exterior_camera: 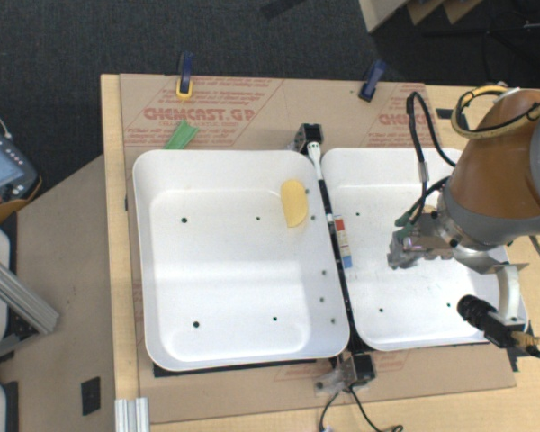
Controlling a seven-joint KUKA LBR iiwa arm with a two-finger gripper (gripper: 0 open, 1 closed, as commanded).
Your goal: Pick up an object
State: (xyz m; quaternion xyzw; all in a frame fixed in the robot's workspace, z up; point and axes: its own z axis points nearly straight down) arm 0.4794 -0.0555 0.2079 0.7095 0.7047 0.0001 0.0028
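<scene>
The arm reaches in over the right bin (pixel 405 331), its end effector (pixel 403 252) hanging low near the middle of that bin's floor; whether it is released or clenched cannot be told from this slanted view, and nothing can be seen between its tips. A yellow, banana-like piece (pixel 293 203) lies in the left bin (pixel 162 241), near that bin's far right corner. A slim marker-like stick with red and blue parts (pixel 341 238) lies just inside the right bin's left edge, beside the divider where the two bins meet, and apart from the end effector. This looks like the approach step, with no grasp made. The next move likely calls for shifting toward the stick and lining up across its narrow width.
</scene>
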